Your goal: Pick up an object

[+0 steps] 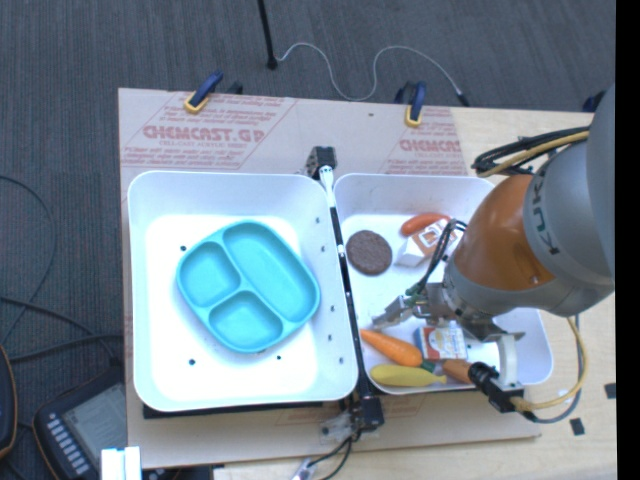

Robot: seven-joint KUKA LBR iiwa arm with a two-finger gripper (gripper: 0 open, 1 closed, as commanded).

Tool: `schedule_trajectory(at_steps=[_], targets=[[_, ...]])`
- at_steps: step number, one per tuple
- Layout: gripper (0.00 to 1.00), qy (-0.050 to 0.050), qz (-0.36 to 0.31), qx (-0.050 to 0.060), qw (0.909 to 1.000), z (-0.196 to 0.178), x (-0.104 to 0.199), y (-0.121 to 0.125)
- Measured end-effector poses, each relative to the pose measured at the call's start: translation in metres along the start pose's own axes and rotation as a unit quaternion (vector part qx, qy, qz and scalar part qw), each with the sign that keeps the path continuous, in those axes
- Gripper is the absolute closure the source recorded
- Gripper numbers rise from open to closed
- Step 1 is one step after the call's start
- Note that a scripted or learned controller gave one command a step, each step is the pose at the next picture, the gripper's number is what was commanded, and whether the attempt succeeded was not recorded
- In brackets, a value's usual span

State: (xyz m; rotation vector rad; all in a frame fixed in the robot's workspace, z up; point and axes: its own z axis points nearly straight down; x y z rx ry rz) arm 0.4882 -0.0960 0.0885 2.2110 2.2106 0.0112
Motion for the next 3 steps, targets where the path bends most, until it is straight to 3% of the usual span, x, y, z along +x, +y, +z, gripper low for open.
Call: schedule_trajectory(at_steps=[1, 3], targets=[[0.00, 0.002, 0.000, 0.006, 1.0000, 0.002, -0.006, 0.044], [0.00, -0.001, 0.001, 0.001, 1.0000, 0.001, -0.003, 0.028]])
